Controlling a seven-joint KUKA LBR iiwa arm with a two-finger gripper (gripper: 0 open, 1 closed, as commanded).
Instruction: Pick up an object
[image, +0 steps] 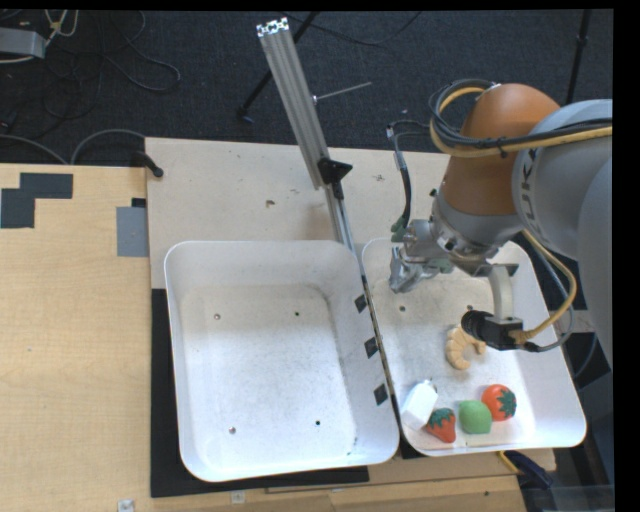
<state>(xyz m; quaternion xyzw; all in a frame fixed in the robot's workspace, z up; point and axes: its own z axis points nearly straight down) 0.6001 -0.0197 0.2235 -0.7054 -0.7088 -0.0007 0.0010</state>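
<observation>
Dark floor with cables is running behind a pale bench (230, 190). Left bin (260, 360) is sitting bare-floored. Right bin (560, 400) is holding the goods. Arm (500, 170) is hanging over its twelve o'clock end; gripper (405, 275) is sitting low, state of grip impossible to tell. Objects are lying toward five o'clock: cream lump (460, 348), white block (420, 403), green ball (475, 417), two red berries (500, 401). Judged: approach step; next, swinging toward them and descending.
</observation>
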